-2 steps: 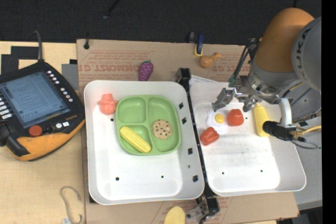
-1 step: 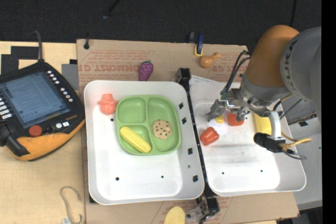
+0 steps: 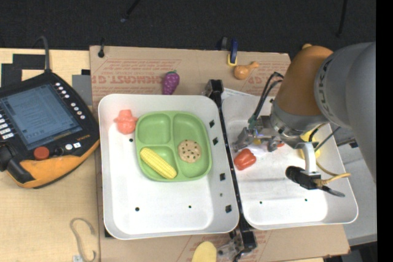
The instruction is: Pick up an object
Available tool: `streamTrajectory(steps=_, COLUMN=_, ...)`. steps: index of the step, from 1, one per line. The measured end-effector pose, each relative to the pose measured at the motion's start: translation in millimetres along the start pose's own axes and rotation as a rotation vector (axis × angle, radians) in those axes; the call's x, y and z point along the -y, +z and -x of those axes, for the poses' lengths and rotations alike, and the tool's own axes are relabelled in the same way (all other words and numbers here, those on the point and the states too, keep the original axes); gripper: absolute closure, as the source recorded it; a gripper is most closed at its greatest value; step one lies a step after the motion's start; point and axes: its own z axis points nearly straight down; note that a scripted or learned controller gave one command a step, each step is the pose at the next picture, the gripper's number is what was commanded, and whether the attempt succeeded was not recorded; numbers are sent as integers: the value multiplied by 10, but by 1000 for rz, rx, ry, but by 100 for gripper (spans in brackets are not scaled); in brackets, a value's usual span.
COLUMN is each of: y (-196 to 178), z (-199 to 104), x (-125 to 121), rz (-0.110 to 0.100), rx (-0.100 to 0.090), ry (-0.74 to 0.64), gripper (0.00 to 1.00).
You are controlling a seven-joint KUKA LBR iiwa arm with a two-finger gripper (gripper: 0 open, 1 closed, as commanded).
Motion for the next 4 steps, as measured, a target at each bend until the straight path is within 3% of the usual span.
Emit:
streamTrajectory(steps=1, y=175, z=-9, x=4, rz=3, rx=1, ry=2, gripper=0)
streamTrajectory(steps=2, y=50, z=15, x=-2, rz=5, rx=0, ry=9, gripper=100)
streamTrajectory(steps=4, y=-827, z=44, x=41, rz=8, rx=1, ry=0, gripper=100)
